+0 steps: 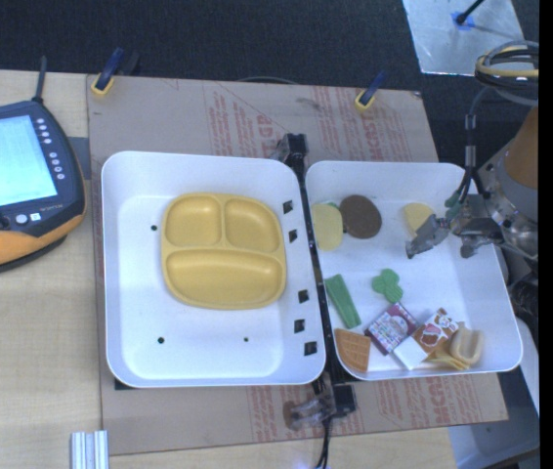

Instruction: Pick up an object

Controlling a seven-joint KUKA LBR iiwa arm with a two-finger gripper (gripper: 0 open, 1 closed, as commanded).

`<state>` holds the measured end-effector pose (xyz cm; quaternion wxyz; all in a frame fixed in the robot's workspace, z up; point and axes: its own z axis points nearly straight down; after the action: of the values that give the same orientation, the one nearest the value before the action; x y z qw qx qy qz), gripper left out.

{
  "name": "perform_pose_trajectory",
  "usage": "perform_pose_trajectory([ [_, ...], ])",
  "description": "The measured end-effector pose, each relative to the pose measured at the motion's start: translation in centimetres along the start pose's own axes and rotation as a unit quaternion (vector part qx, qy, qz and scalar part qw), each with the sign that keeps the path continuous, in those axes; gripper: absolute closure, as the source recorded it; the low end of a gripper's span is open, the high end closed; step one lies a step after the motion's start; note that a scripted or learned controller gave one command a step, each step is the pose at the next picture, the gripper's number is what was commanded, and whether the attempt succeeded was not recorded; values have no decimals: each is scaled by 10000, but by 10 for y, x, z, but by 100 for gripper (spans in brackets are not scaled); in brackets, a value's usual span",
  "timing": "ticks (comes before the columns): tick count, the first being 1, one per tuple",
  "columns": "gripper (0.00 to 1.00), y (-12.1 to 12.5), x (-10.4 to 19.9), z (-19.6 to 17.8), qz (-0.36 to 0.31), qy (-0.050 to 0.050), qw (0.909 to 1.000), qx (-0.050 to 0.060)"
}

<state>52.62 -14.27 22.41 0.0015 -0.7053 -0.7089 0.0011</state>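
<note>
With its 2 fingers spread and nothing between them, the gripper (446, 239) hovers at the right bin's (482, 301) upper right, just beside the yellow wedge (415, 215), so a descent here risks closing on bare floor or nudging the wedge away.

Arm (521, 164) at right edge: grey metal w/ an orange band above the wrist. Black cable runs down beside it, plus looped yellow & black cables up top. Gripper (447, 237): dark grey, two thin fingers (423, 243), small green spot near its base.
</note>
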Motion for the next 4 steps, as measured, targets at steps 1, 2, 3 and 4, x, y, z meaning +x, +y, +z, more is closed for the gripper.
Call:
perform_pose_trajectory([
  [1,0,21,7,139,-10,4,10000,32],
  [2,100,23,4,121,-1,-10,10000,0],
  [3,0,23,4,121,1,-11,10000,-1],
  [4,0,-27,12,133,8,10,10000,29],
])
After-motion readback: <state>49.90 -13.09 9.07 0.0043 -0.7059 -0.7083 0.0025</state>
